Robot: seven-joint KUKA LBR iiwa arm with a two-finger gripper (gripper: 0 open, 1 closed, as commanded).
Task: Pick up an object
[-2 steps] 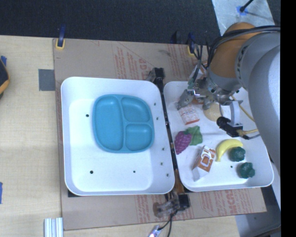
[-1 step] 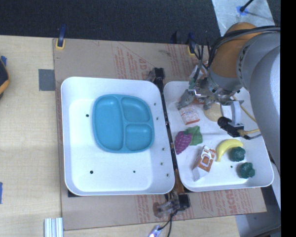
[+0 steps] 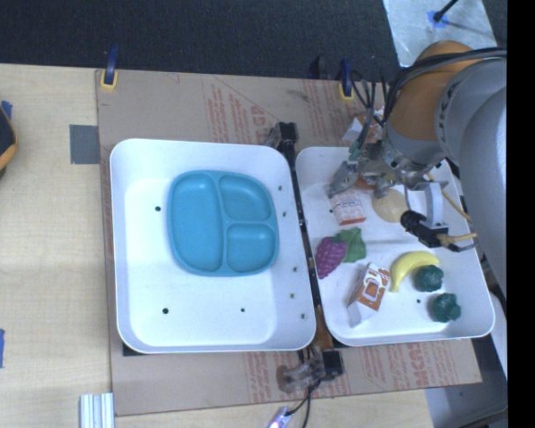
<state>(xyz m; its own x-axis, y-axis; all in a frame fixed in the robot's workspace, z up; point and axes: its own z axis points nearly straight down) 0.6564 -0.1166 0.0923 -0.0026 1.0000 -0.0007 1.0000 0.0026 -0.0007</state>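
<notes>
The pincer (image 3: 349, 178) hangs low over the right bin's (image 3: 481, 324) far end; its opening I cannot tell. Descending, it could clip the small packet (image 3: 349, 209) nearby and miss.

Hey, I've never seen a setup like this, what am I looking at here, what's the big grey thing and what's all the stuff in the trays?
The picture comes from one camera fixed above a bench, looking down at a slant. The big grey thing with the orange band is a robot arm reaching in from the right. Its gripper hangs over the far end of the right bin; I cannot tell whether it holds anything. That bin has toy food: purple grapes, a banana, two green lumps, a small carton and a packet. The left bin holds a blue divided plate. The arm's job is to pick something up.
</notes>
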